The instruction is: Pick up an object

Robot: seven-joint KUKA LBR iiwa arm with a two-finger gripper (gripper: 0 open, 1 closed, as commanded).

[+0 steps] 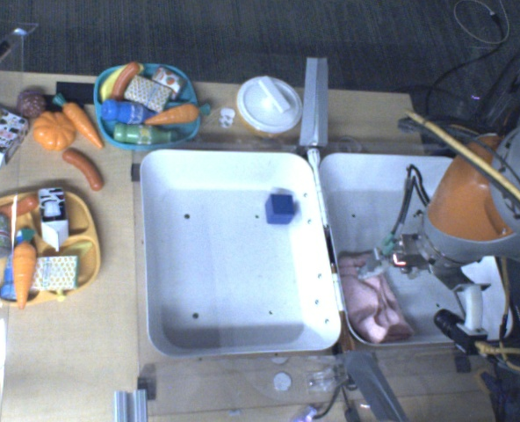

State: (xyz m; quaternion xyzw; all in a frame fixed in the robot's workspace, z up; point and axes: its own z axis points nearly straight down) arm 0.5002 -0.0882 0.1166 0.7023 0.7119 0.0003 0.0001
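Fig.: Overhead slant view of the wooden surface (111, 359) w/ two shallow white bins. The grey arm w/ orange band (471, 205) reaches into the right bin (374, 178); its claw (392, 258) sits low, just above or touching a crumpled pink cloth (372, 301) in that bin's near-left corner. Claw opening: cannot tell; no object seen between its tips. A small blue cube (280, 207) lies in the left bin (198, 323), well apart. Judged progress: approach stage; grasp & lift not yet done.

Cube (280, 207) in L bin (198, 323); cloth (371, 301) in R bin (365, 174).
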